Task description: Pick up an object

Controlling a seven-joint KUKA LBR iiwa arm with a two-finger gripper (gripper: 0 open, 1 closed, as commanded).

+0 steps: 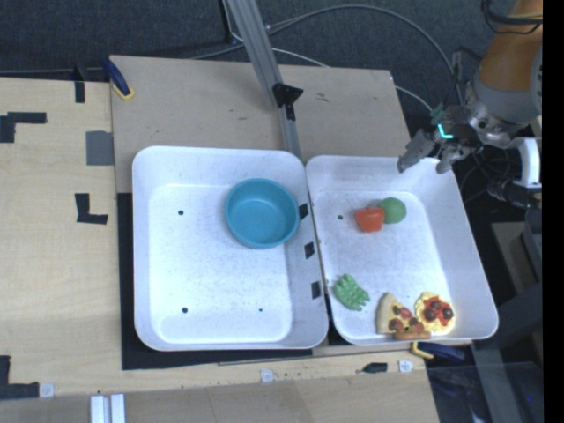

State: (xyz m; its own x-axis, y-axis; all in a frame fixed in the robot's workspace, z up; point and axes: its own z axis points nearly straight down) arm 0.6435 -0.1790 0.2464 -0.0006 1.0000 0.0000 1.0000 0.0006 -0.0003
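My gripper (426,159) hangs over the far right corner of the right bin (401,263), its two fingers spread apart with nothing between them. Below it and to the left lie a red toy (369,220) and a green ball (393,210), touching each other. A green leafy toy (351,293) rests near the bin's front left. Pizza-slice toys (416,315) sit at the front right corner. In the left bin (176,263) a blue bowl (261,213) stands upright near the far right.
A slanted metal pole (264,60) crosses the bench behind the bins. Cables arc over the bench toward the arm's wrist (507,77). The bins' inner rims meet in the middle.
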